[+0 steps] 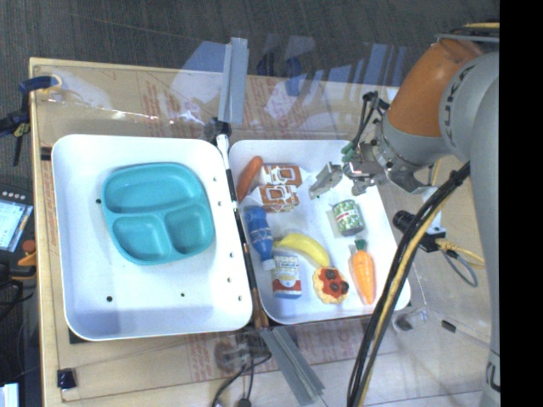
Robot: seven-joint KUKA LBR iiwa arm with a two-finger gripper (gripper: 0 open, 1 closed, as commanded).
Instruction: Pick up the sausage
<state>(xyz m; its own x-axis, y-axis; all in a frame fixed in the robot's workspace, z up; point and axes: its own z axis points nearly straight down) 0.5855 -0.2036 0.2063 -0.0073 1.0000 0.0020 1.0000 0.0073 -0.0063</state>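
The sausage (249, 177), a reddish-orange link, lies tilted in the right bin (383, 195), in its far left corner against the wall between the bins. My gripper (344, 182) hovers over the far right part of the same bin, well to the right of the sausage. Its fingers (323, 181) are open with nothing between them. A brown-and-white patterned box (281, 186) sits between the sausage and the gripper.
A green can (346, 217) stands just in front of the gripper. A blue bottle (259, 232), banana (305, 247), small jar (288, 276), pizza slice (331, 285) and carrot (363, 274) lie nearer the front. The left bin (76, 295) holds a teal divided plate (158, 210).
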